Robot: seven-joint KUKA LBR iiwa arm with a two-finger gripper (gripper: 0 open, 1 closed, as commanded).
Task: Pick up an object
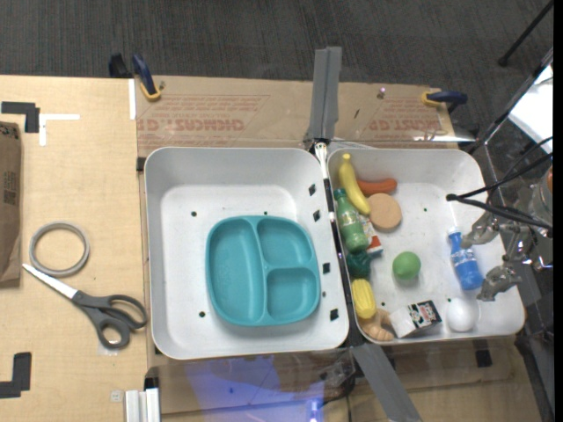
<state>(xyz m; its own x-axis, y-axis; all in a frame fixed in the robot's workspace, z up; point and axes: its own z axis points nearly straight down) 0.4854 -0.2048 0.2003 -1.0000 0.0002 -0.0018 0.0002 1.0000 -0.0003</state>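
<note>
- Your gripper [493, 258] sat at the right edge of the right bin [440, 170], its two metal fingers [482, 232] spread apart with nothing between them, so the hand was open and empty.
- Just to its left you had a small blue bottle [464, 262] lying in the right bin, between the fingers' reach and the bin's middle; whether a fingertip touched it was hard to tell from this slant.
- Below the bottle a white egg-shaped ball [460, 315] rested near the bin's front right corner.
- Beside that, a small black-and-white box [420, 316] lay tilted against the front wall.
- A green ball [405, 265] sat near the middle of the right bin, apart from the rest.
- Along the left wall of that bin you had a banana [352, 185], a green bottle [351, 225], a corn cob [362, 297] and a tan piece [380, 328] at the front.
- A round tan disc [384, 211] lay next to the banana, with an orange-red carrot [380, 185] just behind it.
- The left bin [176, 236] held a teal divided plate [262, 271], flat near its middle.
- On the bench [79, 174] to the left of the bins lay a tape roll [59, 248] and scissors [92, 306], close to each other.
</note>
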